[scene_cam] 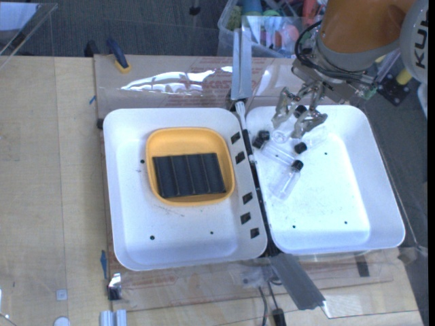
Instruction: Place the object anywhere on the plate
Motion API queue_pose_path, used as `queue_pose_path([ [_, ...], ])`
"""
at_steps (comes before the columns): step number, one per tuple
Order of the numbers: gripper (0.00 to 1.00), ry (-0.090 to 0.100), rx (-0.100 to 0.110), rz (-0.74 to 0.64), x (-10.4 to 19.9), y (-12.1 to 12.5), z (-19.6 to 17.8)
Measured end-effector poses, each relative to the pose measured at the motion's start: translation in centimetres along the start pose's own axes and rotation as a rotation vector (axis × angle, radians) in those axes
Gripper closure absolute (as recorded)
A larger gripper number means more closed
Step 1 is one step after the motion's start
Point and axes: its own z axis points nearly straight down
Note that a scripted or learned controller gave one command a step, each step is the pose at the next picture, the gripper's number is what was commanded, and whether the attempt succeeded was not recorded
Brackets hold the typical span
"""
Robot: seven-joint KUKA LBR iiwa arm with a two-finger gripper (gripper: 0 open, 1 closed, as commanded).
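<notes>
A black ridged rectangular block point(189, 175) lies flat on the yellow plate point(158, 146), which sits in the left bin point(129, 216). My gripper point(275, 163) hangs over the back left part of the right bin point(353, 202), well apart from the block and the plate. Its clear fingers point(284, 184) with black tips stand spread, open, with nothing between them. The orange band of the arm rises above it at the upper right.
A divider with black clips point(246, 182) runs between the two bins. Behind the bins lie a clear plastic sheet point(177, 81) and a box of cluttered items point(272, 19). Wooden bench surface spreads to the left.
</notes>
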Motion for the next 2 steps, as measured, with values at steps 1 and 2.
queue_pose_path([
  [1,1.0,0.005,-0.005,-0.084,1.2,-0.9,4.0],
  [2,1.0,0.0,-0.001,-0.307,0.8,-0.7,0.9],
])
